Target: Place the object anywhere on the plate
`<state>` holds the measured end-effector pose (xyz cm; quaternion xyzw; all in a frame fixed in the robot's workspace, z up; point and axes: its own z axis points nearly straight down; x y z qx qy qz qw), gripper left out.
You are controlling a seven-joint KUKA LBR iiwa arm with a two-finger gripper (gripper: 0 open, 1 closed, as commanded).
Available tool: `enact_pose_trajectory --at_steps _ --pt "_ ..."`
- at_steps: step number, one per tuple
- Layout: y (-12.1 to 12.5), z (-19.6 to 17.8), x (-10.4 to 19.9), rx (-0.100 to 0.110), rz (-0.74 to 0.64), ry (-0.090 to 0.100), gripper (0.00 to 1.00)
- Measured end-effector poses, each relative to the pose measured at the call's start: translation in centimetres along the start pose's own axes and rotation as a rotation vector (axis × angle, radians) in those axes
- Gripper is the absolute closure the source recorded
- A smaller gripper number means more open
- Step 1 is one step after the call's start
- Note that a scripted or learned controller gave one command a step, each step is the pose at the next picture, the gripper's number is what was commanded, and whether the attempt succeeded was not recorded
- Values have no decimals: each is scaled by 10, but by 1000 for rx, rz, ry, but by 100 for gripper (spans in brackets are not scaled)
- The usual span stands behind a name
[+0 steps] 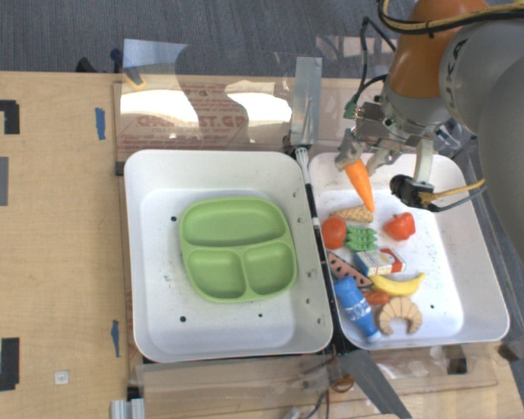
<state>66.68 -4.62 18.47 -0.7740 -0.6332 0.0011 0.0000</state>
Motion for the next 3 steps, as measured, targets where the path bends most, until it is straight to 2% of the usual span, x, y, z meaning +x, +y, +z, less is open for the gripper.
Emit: enact_pose_trajectory --at_steps 1,2,3 --pt "-66 1 67 4 113 3 100" --pt "-136 -14 152 5 231 2 100" --pt "-135 -14 149 5 235 1 0"
